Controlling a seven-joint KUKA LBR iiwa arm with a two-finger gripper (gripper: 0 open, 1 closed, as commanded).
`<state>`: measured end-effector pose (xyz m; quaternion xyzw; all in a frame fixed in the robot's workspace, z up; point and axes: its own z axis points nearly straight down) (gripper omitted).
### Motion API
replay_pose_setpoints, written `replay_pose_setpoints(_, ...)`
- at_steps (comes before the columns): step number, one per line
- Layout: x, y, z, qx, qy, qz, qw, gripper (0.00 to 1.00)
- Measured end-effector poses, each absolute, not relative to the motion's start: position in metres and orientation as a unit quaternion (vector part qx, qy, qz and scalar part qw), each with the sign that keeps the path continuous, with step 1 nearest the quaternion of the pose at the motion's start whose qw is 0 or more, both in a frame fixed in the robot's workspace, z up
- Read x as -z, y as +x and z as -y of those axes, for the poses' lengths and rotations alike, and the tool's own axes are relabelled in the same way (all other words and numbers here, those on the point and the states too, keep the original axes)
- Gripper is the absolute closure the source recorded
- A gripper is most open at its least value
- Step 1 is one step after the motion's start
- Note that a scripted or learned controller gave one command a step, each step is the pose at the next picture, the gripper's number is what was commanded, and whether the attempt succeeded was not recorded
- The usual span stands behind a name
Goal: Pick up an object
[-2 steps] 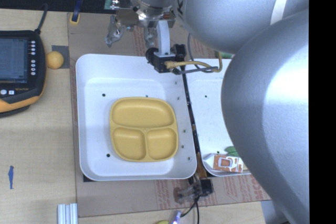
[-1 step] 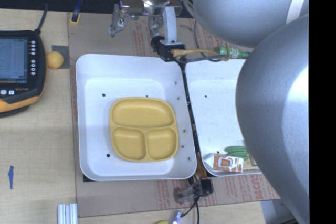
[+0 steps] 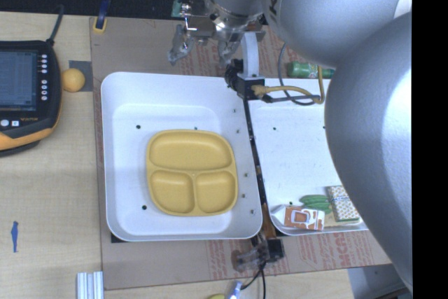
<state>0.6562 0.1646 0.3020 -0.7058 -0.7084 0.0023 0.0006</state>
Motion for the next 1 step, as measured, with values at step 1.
replay_pose_setpoints(1,-0.3131,0.6563,-0.1653,-0.0026,-0.704,0.71,0.001,1.0)
